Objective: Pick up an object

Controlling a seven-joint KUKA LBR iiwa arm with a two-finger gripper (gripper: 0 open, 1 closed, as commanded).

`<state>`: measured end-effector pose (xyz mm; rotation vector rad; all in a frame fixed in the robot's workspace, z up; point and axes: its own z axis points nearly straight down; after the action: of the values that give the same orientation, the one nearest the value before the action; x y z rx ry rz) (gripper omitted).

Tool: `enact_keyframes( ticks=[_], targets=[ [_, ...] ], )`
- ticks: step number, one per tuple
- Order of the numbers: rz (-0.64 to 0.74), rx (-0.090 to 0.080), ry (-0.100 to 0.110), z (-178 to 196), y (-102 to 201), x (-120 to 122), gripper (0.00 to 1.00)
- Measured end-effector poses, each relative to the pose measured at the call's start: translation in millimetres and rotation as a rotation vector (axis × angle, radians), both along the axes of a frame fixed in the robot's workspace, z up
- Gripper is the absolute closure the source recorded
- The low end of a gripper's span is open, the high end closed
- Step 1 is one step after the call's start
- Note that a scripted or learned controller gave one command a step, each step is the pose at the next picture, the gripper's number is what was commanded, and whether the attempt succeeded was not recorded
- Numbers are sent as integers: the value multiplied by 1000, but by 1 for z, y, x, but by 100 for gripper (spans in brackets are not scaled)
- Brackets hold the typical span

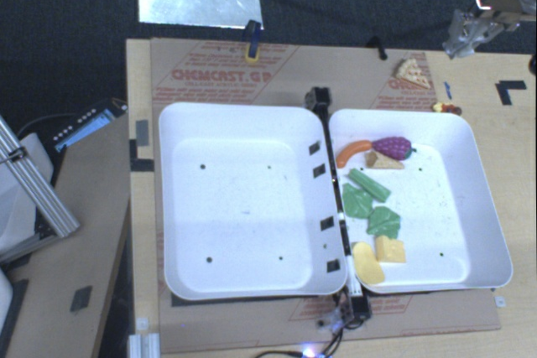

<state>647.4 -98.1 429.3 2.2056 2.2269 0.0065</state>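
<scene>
While the claw [466, 36], its state unclear, hangs beyond the right bin [482, 180], the approach is pending: descend over the grapes [393, 147].

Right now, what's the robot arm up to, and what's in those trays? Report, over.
Gripper up at far right, off the bins, holding nothing seen. Toy food clustered in right bin: purple grapes, orange carrot, green pieces. Nothing blocking them.
</scene>
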Motion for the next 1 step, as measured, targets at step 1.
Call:
enact_keyframes(
  ticks=[1],
  targets=[
    [5,-1,-3,11,0,0,100]
  ],
)
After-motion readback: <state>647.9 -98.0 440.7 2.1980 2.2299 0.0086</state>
